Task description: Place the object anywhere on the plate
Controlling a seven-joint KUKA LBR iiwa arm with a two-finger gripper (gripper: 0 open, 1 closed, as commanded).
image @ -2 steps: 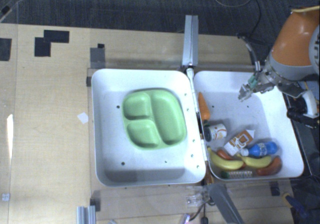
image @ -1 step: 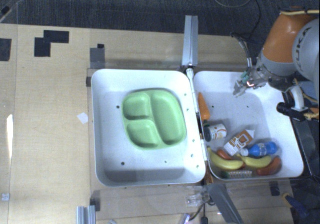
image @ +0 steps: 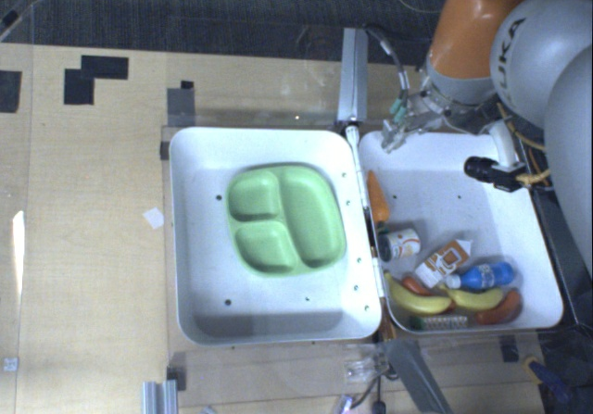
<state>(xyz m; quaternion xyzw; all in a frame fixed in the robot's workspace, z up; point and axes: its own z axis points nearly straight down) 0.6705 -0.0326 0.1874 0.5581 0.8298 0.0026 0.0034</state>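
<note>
Gripper (image: 397,131) hovers over right bin's (image: 547,259) top-left corner, grip state can't tell; objects like the banana (image: 419,299) lie at bin's near end, so descend there squarely before carrying to green plate (image: 284,218).

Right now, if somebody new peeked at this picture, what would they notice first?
Probably the bright green plate with three sections, sitting in the middle of the left white bin. Next, the big grey arm with its orange band at the top right, its hand hovering over the far corner of the right bin. Then the jumble of toy food at that bin's near end, like yellow bananas.
</note>
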